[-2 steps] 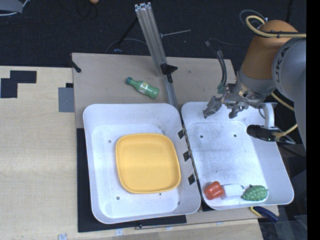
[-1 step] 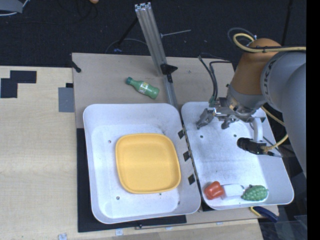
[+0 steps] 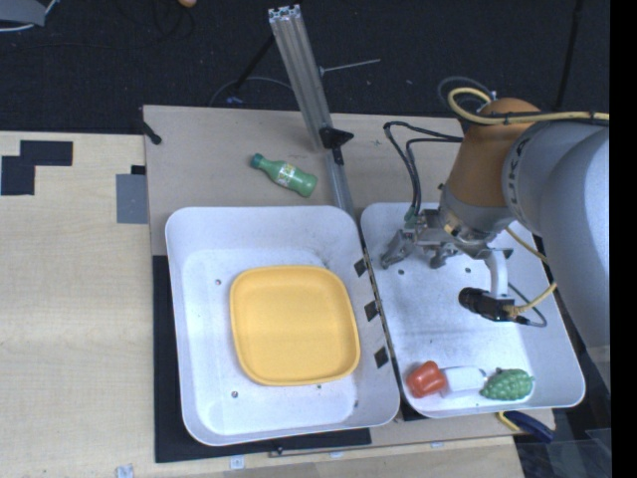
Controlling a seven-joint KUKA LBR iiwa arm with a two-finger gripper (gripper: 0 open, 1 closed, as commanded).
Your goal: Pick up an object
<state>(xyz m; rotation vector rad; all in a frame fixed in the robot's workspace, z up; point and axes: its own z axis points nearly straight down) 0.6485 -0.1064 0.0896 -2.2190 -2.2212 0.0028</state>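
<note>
My gripper (image 3: 411, 259) hangs over the back left part of the right bin (image 3: 557, 366), fingers spread open with nothing between them. Along the front edge of that bin lie a red pepper-like toy (image 3: 426, 377), a small white piece (image 3: 464, 376) and a bumpy green toy (image 3: 506, 384), all well in front of the gripper. A square yellow plate (image 3: 295, 324) lies flat in the left bin (image 3: 194, 267).
A green bottle (image 3: 284, 174) lies on the bench behind the left bin. An aluminium rail (image 3: 307, 68) slants up from the bench near the bins' back corner. Black clips (image 3: 370, 310) sit on the wall between the bins. Cables and a black part (image 3: 485, 304) hang from the wrist.
</note>
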